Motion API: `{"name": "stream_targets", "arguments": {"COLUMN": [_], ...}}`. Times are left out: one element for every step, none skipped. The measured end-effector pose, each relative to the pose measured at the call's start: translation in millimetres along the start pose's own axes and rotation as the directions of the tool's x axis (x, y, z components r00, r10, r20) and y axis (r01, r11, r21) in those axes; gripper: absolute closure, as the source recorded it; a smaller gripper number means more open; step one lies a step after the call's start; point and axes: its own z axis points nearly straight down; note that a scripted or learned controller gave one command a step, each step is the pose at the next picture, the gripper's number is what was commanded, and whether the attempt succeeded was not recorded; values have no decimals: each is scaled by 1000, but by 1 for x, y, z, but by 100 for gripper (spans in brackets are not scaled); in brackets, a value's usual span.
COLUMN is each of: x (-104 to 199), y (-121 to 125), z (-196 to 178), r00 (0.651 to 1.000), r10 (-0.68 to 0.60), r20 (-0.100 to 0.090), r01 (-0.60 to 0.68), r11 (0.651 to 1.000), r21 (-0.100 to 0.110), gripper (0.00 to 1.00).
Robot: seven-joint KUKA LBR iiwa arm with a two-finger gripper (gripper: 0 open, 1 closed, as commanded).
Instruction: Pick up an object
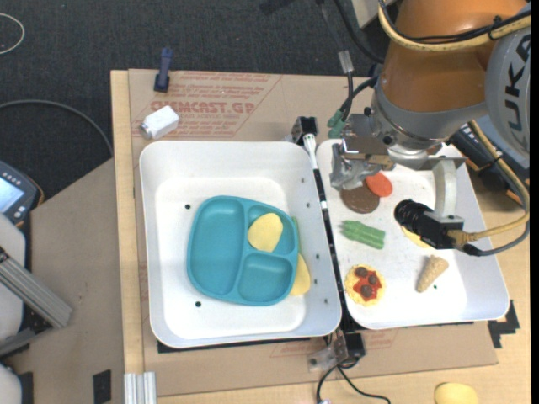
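A flat brown disc [360, 199] lies near the far-left corner of the right bin [473, 295], with an orange-red slice [381, 184] touching its far-right edge. The gripper [354, 171] hangs right over the disc's far edge, partly covering it; whether it is spread or closed cannot be told, and nothing is visibly held.

Nearer the camera lie a green bean pod [363, 233], a small toy pizza [365, 284] and an ice-cream cone [432, 272], all apart from each other.

The left bin [168, 225] holds a teal divided plate [221, 251] with a yellow piece [266, 231] in its upper right compartment.

Both bins sit on a cardboard sheet [219, 99] printed in red, which also carries a small white block [160, 122]. Dark carpet [59, 66] surrounds the bench.
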Motion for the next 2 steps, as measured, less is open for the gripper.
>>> {"name": "stream_targets", "arguments": {"x": [98, 93], "y": [-53, -50], "z": [-91, -96], "r00": [1000, 1000], "r10": [-20, -9], "r20": [-10, -6], "r01": [19, 9], "r11": [1000, 1000], "r21": [-19, -13], "gripper": [100, 100]}}
